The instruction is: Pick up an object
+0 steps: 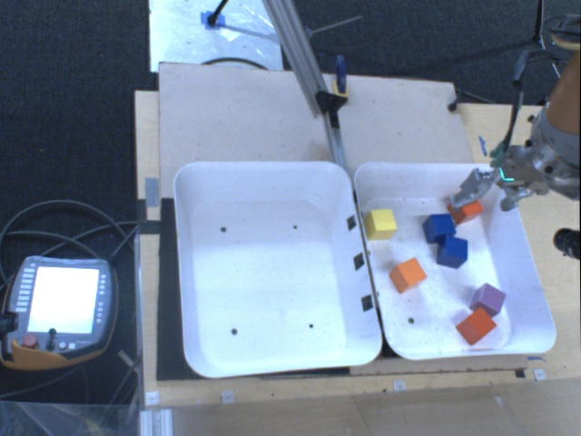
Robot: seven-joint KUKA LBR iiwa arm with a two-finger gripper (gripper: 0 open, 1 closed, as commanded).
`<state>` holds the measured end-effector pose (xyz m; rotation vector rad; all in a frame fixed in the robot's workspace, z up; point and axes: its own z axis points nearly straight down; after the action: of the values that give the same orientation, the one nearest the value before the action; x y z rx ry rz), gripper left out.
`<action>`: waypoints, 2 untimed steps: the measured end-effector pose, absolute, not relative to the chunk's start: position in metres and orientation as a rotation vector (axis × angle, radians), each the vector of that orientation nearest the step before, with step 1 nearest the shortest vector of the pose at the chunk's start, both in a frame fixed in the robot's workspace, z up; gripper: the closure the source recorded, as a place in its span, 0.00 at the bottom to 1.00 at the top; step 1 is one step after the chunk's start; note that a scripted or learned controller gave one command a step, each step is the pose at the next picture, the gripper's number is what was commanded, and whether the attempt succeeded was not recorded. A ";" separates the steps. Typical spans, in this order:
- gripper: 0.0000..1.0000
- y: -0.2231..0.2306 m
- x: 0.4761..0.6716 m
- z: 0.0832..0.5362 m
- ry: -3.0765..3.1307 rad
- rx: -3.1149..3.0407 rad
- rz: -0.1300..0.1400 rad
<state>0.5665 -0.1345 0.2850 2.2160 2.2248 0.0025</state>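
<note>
Orange is the colour to watch: a small orange block (467,211) sits at the far edge of the right bin (536,307), and the pincer (474,189) is right over it, reaching in from the right side of the camera view. The grey fingers hang just above and against that block's upper left, but whether they are spread or pressed together I cannot tell from here, and nothing shows the block caught between them, so call it not yet held. Around it: two blue cubes (445,239) just beside and a little nearer the camera, a yellow cube (380,222) by the divider, a second orange cube (408,274) mid-bin, a purple one (487,297) and a red-orange one (476,325) near the front corner. The left bin (209,334) lies white alongside, both on the table (390,116). My read is that the reach and approach are done and the grasp itself is the step in hand. Next move calls for the fingers to settle either side of the block, clear of the bin wall and of the nearest blue cube, then squeeze and lift straight up. The block looks tilted against the rim, so a slip is the risk I'd watch for.
</note>
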 end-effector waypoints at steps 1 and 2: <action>0.00 -0.133 0.571 0.243 2.225 2.219 -0.002; 0.00 -0.127 0.573 0.199 2.226 2.219 -0.002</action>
<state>0.5729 -0.1272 0.1994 2.2195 2.2264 -0.0020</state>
